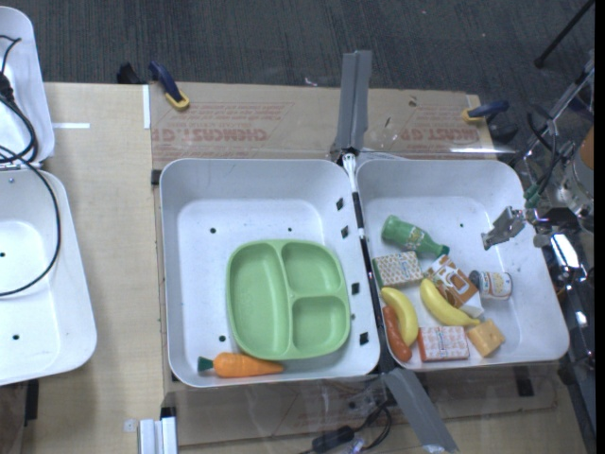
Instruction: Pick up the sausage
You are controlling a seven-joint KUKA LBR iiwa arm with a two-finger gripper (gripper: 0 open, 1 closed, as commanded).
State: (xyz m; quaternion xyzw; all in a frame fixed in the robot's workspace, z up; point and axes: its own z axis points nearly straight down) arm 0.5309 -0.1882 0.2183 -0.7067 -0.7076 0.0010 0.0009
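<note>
The sausage [396,336] lies in the right bin [473,197], at its front left corner, touching a banana [402,313]; the end effector [505,227] hovers over the bin's right side, well apart; its grasp cannot be told.

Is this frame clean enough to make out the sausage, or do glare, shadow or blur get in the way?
Camera view: even, soft lighting, with no glare on the white bins. The sausage is sharp enough to identify, though a banana partly covers it beside the bin's left wall. The gripper at the right edge is small and slightly blurred, with faint shadow beneath.
</note>
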